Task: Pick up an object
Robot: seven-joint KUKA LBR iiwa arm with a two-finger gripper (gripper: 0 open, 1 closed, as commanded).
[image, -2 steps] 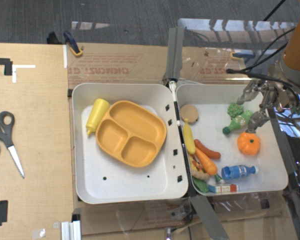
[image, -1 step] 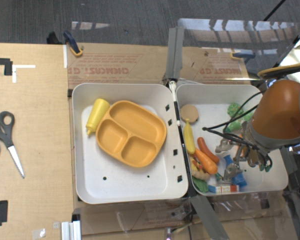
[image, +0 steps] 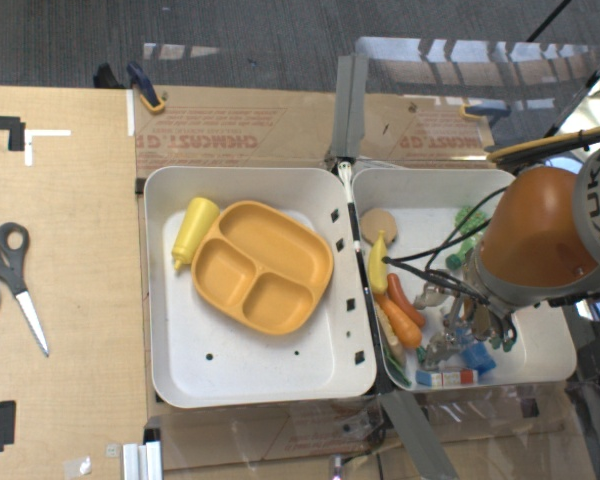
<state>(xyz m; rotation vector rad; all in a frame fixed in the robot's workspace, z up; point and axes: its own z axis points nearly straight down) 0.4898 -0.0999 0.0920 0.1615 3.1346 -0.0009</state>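
An object for the pick has not been singled out, but the nearest candidates lie in a small heap at the front of the right bin [image: 540, 193], directly under the gripper [image: 458, 336]. The gripper hangs low over that heap, close to the bin floor, and its metal parts blur into the clutter so that its state cannot be told, nor whether anything is caught in it. Just beneath and beside it sit a blue block [image: 477, 356] and a flat red and white packet [image: 446, 376]. To the left of these lie two carrots [image: 403, 316] and a yellow banana [image: 378, 265] along the bin's left wall, with a round tan disc [image: 378, 224] behind them and something green [image: 470, 230] further back.

The step in hand looks like the descent onto the heap, or the closing on it. The next move seems to call for a firm close on one item and then a straight lift clear of its neighbours, which crowd each other and could be dragged along.

The arm [image: 535, 228], with its orange band, covers much of the right bin, so whatever lies under it is hidden. The left bin [image: 180, 368] holds a divided yellow plate [image: 260, 266] and a yellow bottle [image: 194, 230] touching its rim. Scissors [image: 18, 278] lie well apart on the bench [image: 60, 388].
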